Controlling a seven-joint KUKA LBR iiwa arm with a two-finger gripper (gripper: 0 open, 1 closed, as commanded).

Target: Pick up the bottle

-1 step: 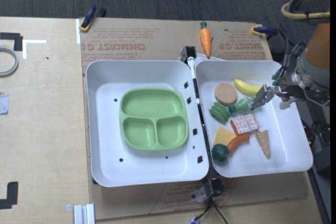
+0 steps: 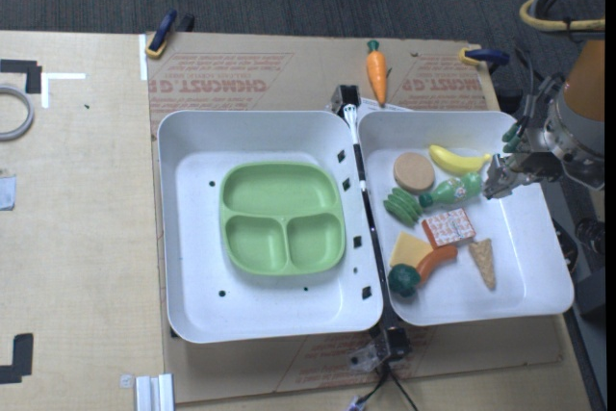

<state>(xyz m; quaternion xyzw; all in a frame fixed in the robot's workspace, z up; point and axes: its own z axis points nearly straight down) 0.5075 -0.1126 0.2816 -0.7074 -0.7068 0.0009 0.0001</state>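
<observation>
Green plastic bottle (image 2: 450,191), small, lying on its side in the right white bin (image 2: 539,298), upper middle of the floor, just below a yellow toy banana (image 2: 457,159) and just right of a round tan cookie-like disc (image 2: 415,172).

Two-finger gripper (image 2: 500,176) on the grey arm: positioned at the bottle's right end, close to or touching it; contact cannot be told, nor how far the fingers are spread.

Other contents of the right bin: leafy green toy vegetable (image 2: 401,205) left of the bottle; small red-and-white printed packet (image 2: 449,227) below the bottle; yellow cheese-like wedge (image 2: 411,251); orange-red piece (image 2: 438,260) beside the wedge; dark green round item (image 2: 404,279) at the lower left; tan cone-shaped piece (image 2: 484,263) at the lower right.

Left white bin (image 2: 192,303): holds a pale green three-compartment plate (image 2: 283,218), centred.

Toy carrot (image 2: 375,70), orange with green top, lying on the cardboard sheet (image 2: 250,77) beyond the bins.
</observation>
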